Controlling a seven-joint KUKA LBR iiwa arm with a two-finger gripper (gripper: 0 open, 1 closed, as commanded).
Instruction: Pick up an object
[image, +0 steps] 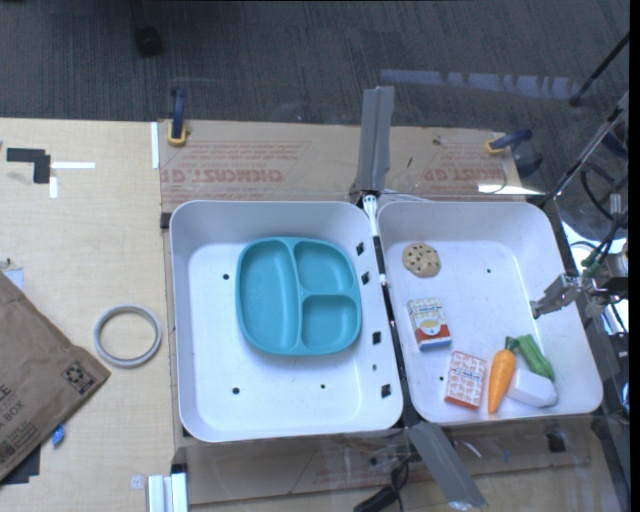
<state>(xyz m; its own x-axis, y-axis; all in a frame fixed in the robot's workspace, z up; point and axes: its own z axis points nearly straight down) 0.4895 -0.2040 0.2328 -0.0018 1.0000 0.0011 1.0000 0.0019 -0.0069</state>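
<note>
Gripper (553, 297) at right bin's (548, 232) right rim, jaws' state unclear, holding nothing visible. Approach step, by my read: next, swing over carrot (500, 378) or cookie (421, 259) and descend.

Bench (90, 240): pale wood, left of the bins.
Tape roll (127, 334): grey ring, flat on the bench, near the left bin's left wall.
Cardboard box (35, 375): brown, tilted, at the lower left edge, partly cut off.
Black mark (30, 160): L-shaped, on the bench at upper left, with white tape strips (72, 166) just beside it.
Cardboard sheet (300, 165): printed, lying behind both bins.
Clamps: one (178, 118) at the sheet's left corner, another (508, 143) at its right.
Floor (300, 50): dark grey carpet, along the top.
</note>
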